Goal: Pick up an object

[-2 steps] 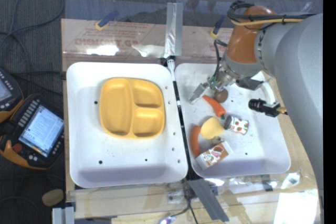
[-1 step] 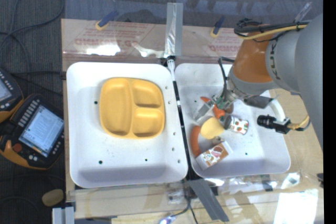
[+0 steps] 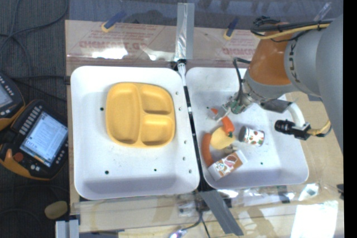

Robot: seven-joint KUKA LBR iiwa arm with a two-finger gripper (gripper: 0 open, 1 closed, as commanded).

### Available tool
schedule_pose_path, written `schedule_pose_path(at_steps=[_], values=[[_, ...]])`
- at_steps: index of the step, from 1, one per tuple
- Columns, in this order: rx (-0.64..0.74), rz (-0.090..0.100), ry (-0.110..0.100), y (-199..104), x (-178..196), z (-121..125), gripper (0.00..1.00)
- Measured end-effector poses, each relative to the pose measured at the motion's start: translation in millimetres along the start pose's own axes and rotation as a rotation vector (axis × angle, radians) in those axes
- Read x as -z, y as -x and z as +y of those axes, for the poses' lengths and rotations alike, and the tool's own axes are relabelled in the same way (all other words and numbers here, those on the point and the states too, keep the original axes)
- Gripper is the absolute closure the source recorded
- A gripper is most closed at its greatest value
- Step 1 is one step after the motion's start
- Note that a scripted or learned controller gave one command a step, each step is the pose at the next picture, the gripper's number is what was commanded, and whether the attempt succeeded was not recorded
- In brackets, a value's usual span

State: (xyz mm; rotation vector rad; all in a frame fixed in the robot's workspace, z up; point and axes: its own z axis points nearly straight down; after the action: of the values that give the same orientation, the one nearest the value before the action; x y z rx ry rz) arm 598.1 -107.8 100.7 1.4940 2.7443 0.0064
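Grey carpet surrounds the bench, which carries two shallow white bins side by side, with a handheld control pendant lying off to the left on the floor.

From the overhead camera view, the left bin holds a yellow divided tray, lying flat near the middle. The right bin holds the clutter: an orange carrot-like piece, a pale yellow lump, a small printed can on its side and a printed carton near the front wall, all close together. The arm reaches in from the right and its tool sits low over the rear of that cluster, just behind the carrot piece, probably lined up for a grab. Whether the tool is wide or narrow, I cannot tell; nothing visibly sits in it.
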Motion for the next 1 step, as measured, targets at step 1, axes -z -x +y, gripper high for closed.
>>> schedule_pose_path(at_steps=[1], values=[[-0.341, 0.008, -0.017, -46.8, 81.9, 95.4, 1.00]])
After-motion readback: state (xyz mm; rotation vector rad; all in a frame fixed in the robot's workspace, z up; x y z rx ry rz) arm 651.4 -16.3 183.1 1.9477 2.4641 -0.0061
